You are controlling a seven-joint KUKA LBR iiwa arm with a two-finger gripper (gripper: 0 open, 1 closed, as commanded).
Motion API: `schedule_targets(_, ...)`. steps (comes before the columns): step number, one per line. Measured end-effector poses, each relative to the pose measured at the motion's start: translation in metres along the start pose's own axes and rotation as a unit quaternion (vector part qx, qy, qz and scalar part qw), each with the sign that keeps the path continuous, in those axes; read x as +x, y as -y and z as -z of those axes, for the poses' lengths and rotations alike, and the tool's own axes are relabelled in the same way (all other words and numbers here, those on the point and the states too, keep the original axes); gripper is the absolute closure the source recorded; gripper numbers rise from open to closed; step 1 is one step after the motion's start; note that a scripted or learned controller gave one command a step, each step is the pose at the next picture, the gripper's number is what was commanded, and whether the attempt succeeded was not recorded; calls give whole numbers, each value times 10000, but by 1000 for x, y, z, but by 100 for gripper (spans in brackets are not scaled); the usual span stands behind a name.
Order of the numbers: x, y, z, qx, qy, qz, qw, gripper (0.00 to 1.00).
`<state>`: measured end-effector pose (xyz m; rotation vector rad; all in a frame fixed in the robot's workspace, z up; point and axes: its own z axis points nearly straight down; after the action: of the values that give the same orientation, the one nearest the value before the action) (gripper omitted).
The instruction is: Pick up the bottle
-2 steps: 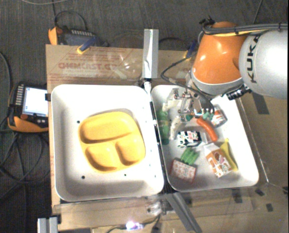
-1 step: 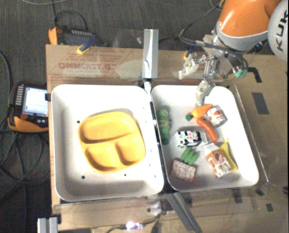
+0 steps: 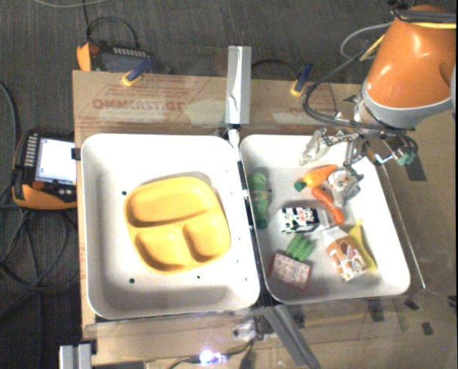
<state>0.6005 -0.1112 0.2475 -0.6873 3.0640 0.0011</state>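
Observation:
The bottle (image 3: 257, 199) is small and green and lies lengthwise against the left wall of the right bin (image 3: 398, 260). My gripper (image 3: 335, 154) hangs over the bin's far right part, well to the right of the bottle and apart from it. Its two metal fingers (image 3: 316, 147) are spread open with nothing between them. An orange carrot (image 3: 319, 177) lies just below the gripper.
The right bin also holds a black-and-white cow toy (image 3: 300, 218), a green item (image 3: 300, 246), a brown box (image 3: 290, 269), a printed snack box (image 3: 346, 258) and a yellow piece (image 3: 362, 243). A yellow divided tray (image 3: 179, 223) sits in the left bin (image 3: 98, 206).

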Motion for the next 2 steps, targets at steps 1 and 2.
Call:
schedule_targets(1, 54, -16, -86, -4, -11, 1950, 9808, 0)
schedule_targets(2, -58, 16, 10, 3, 26, 1800, 9837, 0)
